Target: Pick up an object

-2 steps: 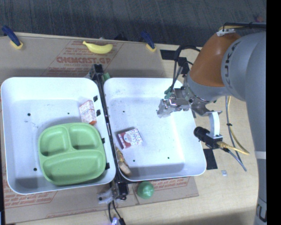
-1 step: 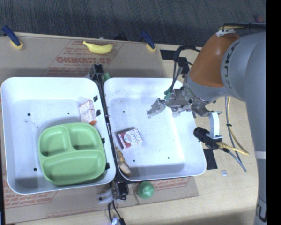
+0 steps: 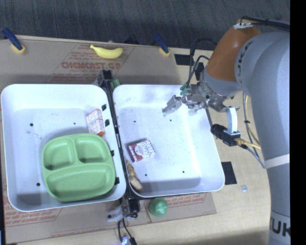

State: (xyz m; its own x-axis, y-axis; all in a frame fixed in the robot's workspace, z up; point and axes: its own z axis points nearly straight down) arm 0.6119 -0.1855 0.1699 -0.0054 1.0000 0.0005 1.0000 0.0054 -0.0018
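The pincer hovers over the upper part of the right bin, its fingers spread and holding nothing. The nearest candidate, a small red-and-white packet, lies flat on that bin's floor, well apart from it (toward the left wall). By my judgement the pick has not begun: descent, closing and lift all remain.
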